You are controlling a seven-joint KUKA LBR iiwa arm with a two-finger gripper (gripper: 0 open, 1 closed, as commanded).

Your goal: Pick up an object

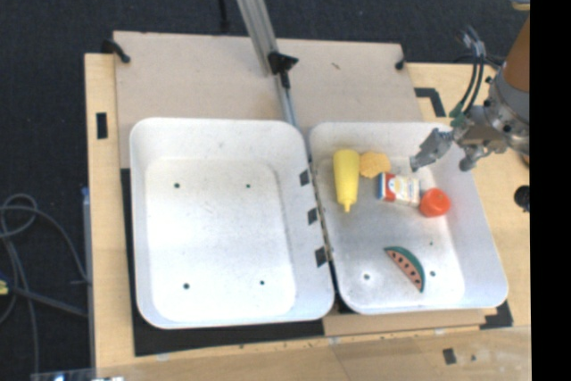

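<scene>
Gripper (451,149) hangs over the right bin (482,268), near its far right edge. Fingers look spread wide, w/ nothing between them: one finger (430,149) points down-left toward the clutter, the other sits to its right by the rim. So no grasp yet; task is at the approach stage, as far as I can judge.

Candidates, relative to gripper:
- Carton (398,189) w/ orange cap (434,203): just below and slightly left of the left finger, lying on its side. Closest thing, prob the target.
- Small yellow piece (376,163): left of gripper, touching or nearly touching the carton's far end.
- Yellow bottle (346,178): further left, lying along the bin's left wall side.
- Watermelon slice (405,269): well below gripper, apart from the rest.

Left bin (214,147) is well off to the left.

Left to do: descend, close on something, lift. Carton and yellow piece are crowded, so a close there could catch both or slip off the cap.
</scene>
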